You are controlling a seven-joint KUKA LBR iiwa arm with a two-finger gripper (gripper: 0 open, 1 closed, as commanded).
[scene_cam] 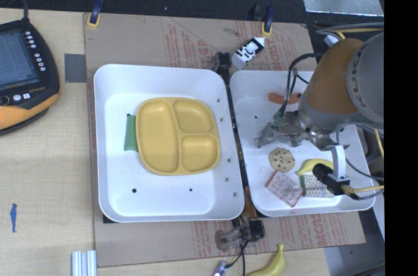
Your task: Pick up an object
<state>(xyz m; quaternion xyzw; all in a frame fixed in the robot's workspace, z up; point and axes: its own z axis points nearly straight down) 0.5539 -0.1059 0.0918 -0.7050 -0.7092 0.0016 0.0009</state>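
My gripper (270, 136) is low inside the right bin (251, 95), near its middle, with the grey arm and its orange band (333, 82) reaching in from the right. Just below the gripper and apart from it lies a round speckled cookie (282, 158). A red-and-white packet (283, 188) lies at the bin's front, with a yellow banana-shaped piece (312, 166) and a small patterned packet (313, 186) to its right. An orange carrot-like piece (283, 98) lies behind the gripper. Nothing shows in the gripper's grasp.
The left bin (111, 138) holds a yellow divided plate (177, 135) lying over a green item (130, 132). A teach pendant (23, 76) sits on the bench at far left. A black-and-white object (249, 51) lies behind the bins; a banana (274, 262) lies in front.
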